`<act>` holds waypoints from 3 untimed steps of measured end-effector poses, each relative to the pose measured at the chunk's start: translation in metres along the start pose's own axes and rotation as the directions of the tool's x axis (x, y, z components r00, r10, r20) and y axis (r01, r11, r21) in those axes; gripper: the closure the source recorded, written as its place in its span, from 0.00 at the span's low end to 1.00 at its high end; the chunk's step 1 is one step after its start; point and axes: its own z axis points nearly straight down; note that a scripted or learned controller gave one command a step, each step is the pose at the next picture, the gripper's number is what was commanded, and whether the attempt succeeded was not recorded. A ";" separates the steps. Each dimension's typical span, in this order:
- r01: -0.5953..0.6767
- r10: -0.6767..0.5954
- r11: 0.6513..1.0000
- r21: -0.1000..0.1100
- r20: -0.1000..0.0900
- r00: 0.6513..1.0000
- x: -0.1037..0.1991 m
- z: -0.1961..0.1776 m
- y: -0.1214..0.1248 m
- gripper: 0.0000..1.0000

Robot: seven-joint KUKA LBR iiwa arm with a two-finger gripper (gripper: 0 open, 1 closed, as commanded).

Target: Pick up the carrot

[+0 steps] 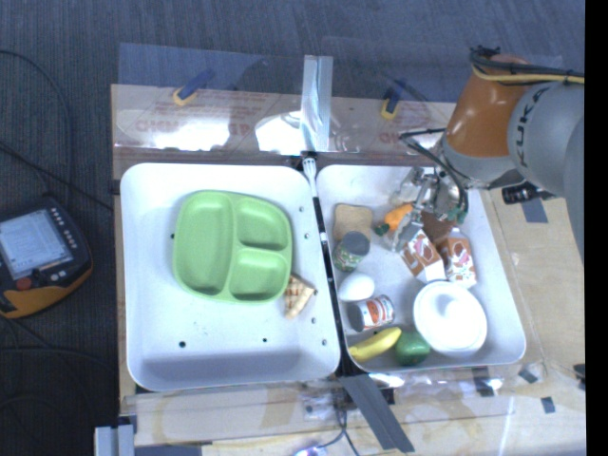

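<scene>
The small orange carrot point(396, 218) is lying in the upper part of the right-hand shallow white bin point(508, 302), just beside a slice of brown bread point(352, 219) and above the printed red-and-white cartons point(439, 256). The metal two-finger gripper point(432, 198) is being held low over the bin, just right of the carrot, apparently touching its end. Whether the pincer is apart or together cannot be told, as it is blurred against the clutter. The approach-and-grasp step is judged to be in hand; no lift is being shown. A centred closing on the carrot is being called for next, clear of the cartons, followed by a straight raise.
</scene>
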 end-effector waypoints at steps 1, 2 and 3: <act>0.038 -0.038 0.999 0.004 -0.001 0.999 0.015 0.007 0.055 0.00; 0.039 -0.040 0.999 0.004 0.007 0.999 0.013 -0.004 0.056 1.00; -0.271 0.271 0.963 -0.002 0.003 0.963 0.046 -0.145 0.072 1.00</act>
